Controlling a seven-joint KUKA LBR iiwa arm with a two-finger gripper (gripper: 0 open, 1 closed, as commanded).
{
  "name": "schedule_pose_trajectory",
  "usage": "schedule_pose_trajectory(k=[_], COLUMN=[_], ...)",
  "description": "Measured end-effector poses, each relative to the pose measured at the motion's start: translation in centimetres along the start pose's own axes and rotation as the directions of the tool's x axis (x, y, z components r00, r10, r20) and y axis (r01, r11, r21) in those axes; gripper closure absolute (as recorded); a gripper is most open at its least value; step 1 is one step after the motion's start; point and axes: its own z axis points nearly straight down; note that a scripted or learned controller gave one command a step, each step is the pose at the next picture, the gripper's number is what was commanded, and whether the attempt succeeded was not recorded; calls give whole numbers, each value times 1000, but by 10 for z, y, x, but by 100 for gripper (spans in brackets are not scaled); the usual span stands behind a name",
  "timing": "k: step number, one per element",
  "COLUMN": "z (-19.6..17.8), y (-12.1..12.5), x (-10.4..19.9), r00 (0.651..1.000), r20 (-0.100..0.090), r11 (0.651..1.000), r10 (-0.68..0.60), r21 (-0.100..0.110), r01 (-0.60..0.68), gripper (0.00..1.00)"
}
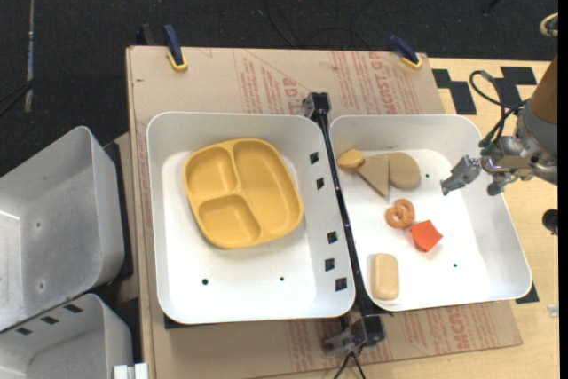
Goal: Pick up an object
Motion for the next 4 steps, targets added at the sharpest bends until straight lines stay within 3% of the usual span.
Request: schedule_pose_trajectory(k=[1,3,4], z=[-8,107,94], y=[3,8,9], x=[1,6,6], r00=[1000,1000,1000], r20=[4,3,5], r11=[1000,1000,1000], r10=[-4,-1,-3], r21=[-13,-14,-18], r01=[4,1,3], gripper=[0,0,100])
